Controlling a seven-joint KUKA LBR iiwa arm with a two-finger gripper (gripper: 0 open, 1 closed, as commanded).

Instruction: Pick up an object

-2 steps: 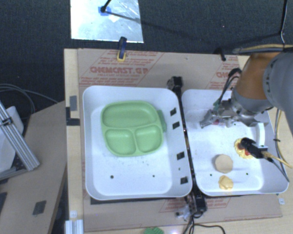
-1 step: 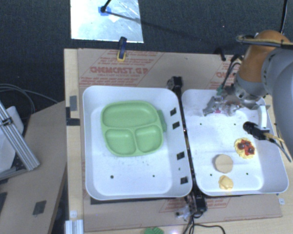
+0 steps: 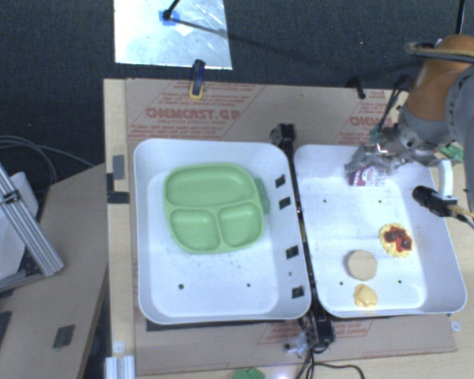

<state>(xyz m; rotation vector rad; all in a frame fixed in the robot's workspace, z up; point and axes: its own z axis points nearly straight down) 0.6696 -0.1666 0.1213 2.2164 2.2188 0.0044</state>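
Observation:
My gripper [image 3: 369, 166] hangs low over the far edge of the right bin [image 3: 332, 212], on the grey arm that comes in from the right. A small pink and white thing [image 3: 368, 178] sits right under its tip; I cannot tell if it is gripped. Further forward in the same bin lie a red and yellow pizza-like piece [image 3: 396, 239], a round tan biscuit [image 3: 363, 264] and a small yellow lump [image 3: 365, 295]. They all lie apart from the gripper, toward the near right corner.
The left bin [image 3: 154, 290] holds a green divided plate [image 3: 214, 207] in its far half. A black hinge strip [image 3: 294, 219] runs between the bins. A shiny foil sheet [image 3: 172, 22] lies beyond the bench.

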